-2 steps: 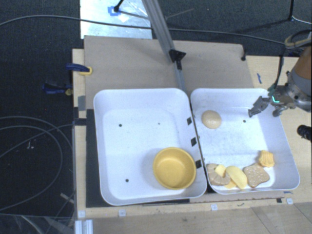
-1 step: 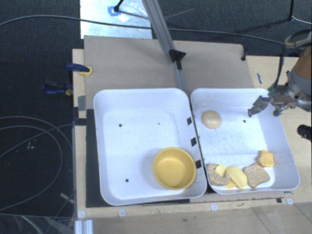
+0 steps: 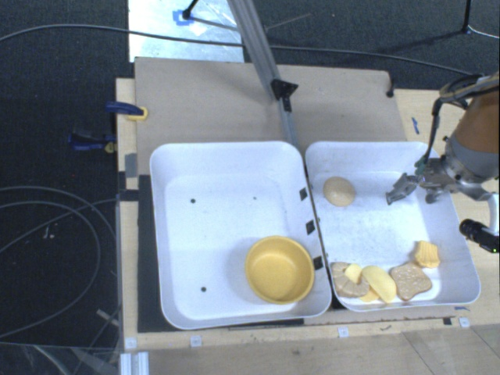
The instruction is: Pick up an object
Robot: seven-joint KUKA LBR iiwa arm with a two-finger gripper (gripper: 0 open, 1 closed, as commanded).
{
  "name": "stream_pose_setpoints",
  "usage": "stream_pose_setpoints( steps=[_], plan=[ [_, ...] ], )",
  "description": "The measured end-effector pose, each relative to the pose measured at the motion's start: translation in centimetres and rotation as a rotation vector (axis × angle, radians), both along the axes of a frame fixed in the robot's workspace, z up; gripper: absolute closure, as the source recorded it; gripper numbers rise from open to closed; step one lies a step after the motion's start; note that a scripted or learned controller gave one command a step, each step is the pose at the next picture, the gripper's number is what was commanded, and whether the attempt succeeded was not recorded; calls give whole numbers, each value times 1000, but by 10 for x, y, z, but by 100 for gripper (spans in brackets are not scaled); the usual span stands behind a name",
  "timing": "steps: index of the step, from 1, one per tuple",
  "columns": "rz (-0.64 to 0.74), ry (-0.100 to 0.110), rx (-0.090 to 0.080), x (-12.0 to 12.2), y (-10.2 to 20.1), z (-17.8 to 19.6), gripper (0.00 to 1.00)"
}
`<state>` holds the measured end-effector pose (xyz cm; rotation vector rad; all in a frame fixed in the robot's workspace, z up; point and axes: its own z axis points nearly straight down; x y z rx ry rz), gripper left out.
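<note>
Gripper (image 3: pixel 414 187) hangs at three o'clock over the right white bin (image 3: pixel 367 156), fingers apart, empty. I judge the pale round bun-like object (image 3: pixel 339 191) at nine o'clock of it easiest: centre, then descend straight.

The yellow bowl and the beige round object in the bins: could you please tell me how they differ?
The yellow bowl lies in the left bin; the beige round object lies in the right bin. The bowl is much larger than the round object. The bowl is bright yellow and hollow, open upward; the round object is pale beige and a solid lump. Each lies apart from the gripper.
</note>
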<state>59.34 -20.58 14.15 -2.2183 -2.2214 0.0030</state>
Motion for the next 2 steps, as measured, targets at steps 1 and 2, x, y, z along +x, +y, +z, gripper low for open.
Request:
stream_pose_setpoints(
  steps=[1, 2],
  plan=[
    [-1, -1, 0, 0, 1, -52, 0],
    [0, -8, -3, 2, 0, -38, 100]
  ],
)
